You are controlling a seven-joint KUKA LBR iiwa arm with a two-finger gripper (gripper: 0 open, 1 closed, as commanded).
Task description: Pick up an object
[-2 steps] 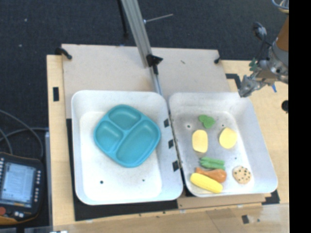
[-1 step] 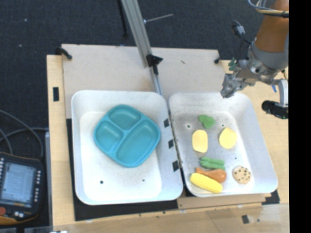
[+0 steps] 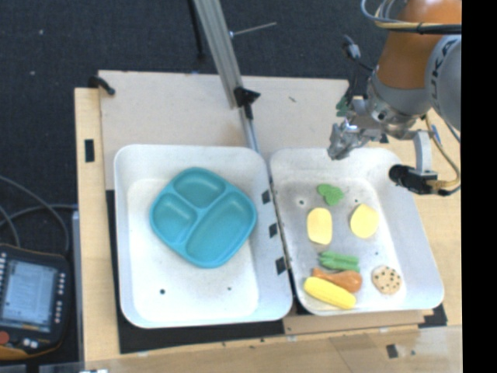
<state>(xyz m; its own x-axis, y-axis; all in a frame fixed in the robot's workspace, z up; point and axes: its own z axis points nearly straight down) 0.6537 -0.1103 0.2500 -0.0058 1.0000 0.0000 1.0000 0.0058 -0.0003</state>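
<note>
— So, where do we stand, biggest thing first?

— Start with the bench, carrying two white bins. The left bin holds a blue divided plate. The right bin holds all the small toy food. The arm comes in from three o'clock, and its gripper hangs over that bin's rim at about twelve o'clock.

— Has it got anything?

— I see nothing at its tip. Whether the fingers are spread or closed I honestly cannot tell; the tip is a small dark blur from this angle.

— And the pickings?

— Taking the bin's middle as the dial: a yellow corn cob at six o'clock with a carrot just beside it, a yellow slice near centre, a rounder yellow piece toward two o'clock, a cookie at five, a green pod touching the carrot, and a small green piece at twelve, nearest the gripper.

— Which step, then?

— I judge it the approach, with no grasp begun. The next move calls for choosing one item, perhaps the small green piece, centring above it and descending straight.
</note>
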